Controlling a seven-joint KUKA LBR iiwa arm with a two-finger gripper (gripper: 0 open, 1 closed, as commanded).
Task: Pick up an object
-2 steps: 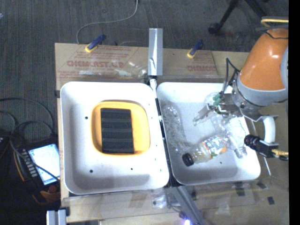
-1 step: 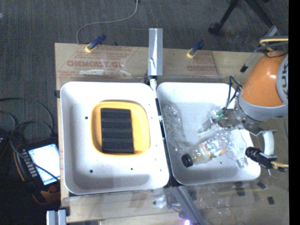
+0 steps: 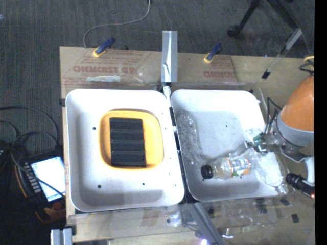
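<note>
A clear plastic bottle (image 3: 229, 167) with a black cap lies on its side in the near part of the right bin (image 3: 214, 103), cap pointing left. A yellow block topped with a black ribbed pad (image 3: 127, 141) rests in the middle of the left bin (image 3: 82, 116). My arm (image 3: 299, 111), grey with its orange band, comes in over the right bin's right wall. The gripper (image 3: 259, 143) hangs low at the bottle's right end, mostly hidden under the wrist and against clear plastic.
Crumpled clear plastic film (image 3: 268, 170) lies in the right bin's near right corner, and another clear piece (image 3: 185, 131) sits along its left wall. A metal bar (image 3: 169, 55) and two blue-yellow clamps (image 3: 103, 47) stand at the bench's back edge.
</note>
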